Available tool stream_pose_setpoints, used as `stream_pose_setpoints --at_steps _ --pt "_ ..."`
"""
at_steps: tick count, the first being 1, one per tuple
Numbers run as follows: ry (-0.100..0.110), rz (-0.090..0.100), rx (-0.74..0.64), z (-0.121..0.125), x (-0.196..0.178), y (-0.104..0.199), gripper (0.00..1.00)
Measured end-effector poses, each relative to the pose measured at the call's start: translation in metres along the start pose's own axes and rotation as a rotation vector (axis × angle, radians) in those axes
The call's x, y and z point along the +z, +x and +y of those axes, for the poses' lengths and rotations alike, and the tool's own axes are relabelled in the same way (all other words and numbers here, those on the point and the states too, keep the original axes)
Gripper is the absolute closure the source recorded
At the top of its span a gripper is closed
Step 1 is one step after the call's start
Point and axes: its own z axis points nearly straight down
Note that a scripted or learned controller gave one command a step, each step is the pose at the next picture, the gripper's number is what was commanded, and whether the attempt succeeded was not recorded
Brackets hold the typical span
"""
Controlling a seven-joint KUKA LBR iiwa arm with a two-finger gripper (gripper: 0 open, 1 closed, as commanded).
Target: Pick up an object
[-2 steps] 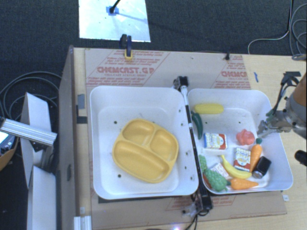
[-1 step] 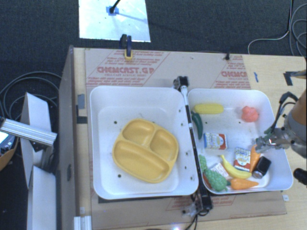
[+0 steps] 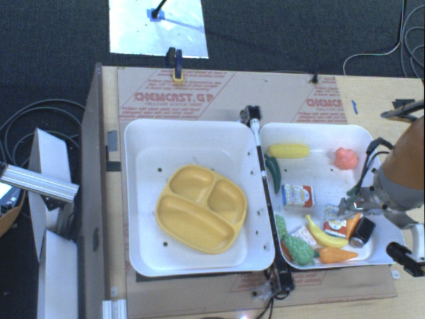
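So we've got the gripper (image 3: 350, 209) down low in the right bin (image 3: 319, 133), right at the cluttered near end, and honestly we can't tell from this angle how it's set or whether it has anything. Using the banana (image 3: 325, 232) as our landmark: the gripper tip sits just up and to the right of the banana's right end, basically over the small red-and-white packet (image 3: 336, 226) that's touching it. The banana looks like the closest decent target, and its long axis runs diagonally from upper left to lower right, so it lies just left of and below the tip. Just right of the banana there's a dark can (image 3: 362, 232) with an orange piece (image 3: 352, 222) beside it, and a carrot (image 3: 337, 254) lies just below. A green broccoli-looking thing (image 3: 298, 247) sits left of the banana. We'd guess a short shift left and down lines it up, but it's crowded there, so grabbing a neighbour is a real risk.
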Motion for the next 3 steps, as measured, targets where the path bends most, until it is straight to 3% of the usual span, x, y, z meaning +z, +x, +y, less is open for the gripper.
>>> stream_pose_setpoints --at_steps 1,3 --pt "-0.009 -0.001 -0.002 0.004 0.032 0.048 1.00" --pt "-0.005 -0.003 0.004 0.001 -0.040 0.039 1.00"
